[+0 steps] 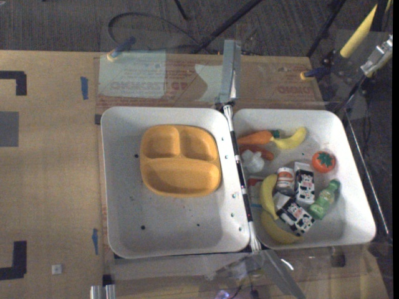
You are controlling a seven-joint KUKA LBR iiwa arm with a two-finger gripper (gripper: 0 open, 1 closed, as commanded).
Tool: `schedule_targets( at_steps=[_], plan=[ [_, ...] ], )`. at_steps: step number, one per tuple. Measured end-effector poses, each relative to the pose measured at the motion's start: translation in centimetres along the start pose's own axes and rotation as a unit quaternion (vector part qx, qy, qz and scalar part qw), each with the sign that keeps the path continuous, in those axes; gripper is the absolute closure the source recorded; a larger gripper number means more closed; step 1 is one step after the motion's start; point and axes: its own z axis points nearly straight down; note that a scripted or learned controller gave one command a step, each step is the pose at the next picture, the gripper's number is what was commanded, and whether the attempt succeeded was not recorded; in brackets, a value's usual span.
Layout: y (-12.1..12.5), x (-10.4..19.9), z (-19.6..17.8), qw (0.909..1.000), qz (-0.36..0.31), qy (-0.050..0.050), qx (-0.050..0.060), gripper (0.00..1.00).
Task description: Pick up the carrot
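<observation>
At the far right of the view a grey arm [381,50] with a yellow-orange band is seen tilted, high over the edge of the worktop [50,167]. The hand [378,60] at its lower end is blurred, so whether it is wide or narrow cannot be told; nothing is seen held in it.

Nearer the camera than the hand and towards the view's left, the right bin [358,226] is set. In its near part a banana [277,230], two cow-patterned cartons [295,215] and a green bottle [324,198] are crowded together. Closer to the hand, a round red-orange piece [323,161] is found. The carrot [255,137] is laid along the bin's far-left corner, well apart from the hand, its tip touching a second, yellow banana [290,139].

Further left from the hand, the left bin [121,229] carries an orange divided plate [181,159].

The worktop is pale wood, marked with blue tape [84,87] and black angles [14,83]. Beyond it, grey carpet [75,11] is crossed by dark stand legs [249,8] and a looped cable [134,22].
</observation>
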Motion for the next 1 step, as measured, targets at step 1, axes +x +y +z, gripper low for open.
schedule_targets(
  at_steps=[1],
  plan=[
    [-1.65, 0.59, 3.39, 0.9874, 0.158, 0.004, 0.004, 1.0]
  ],
)
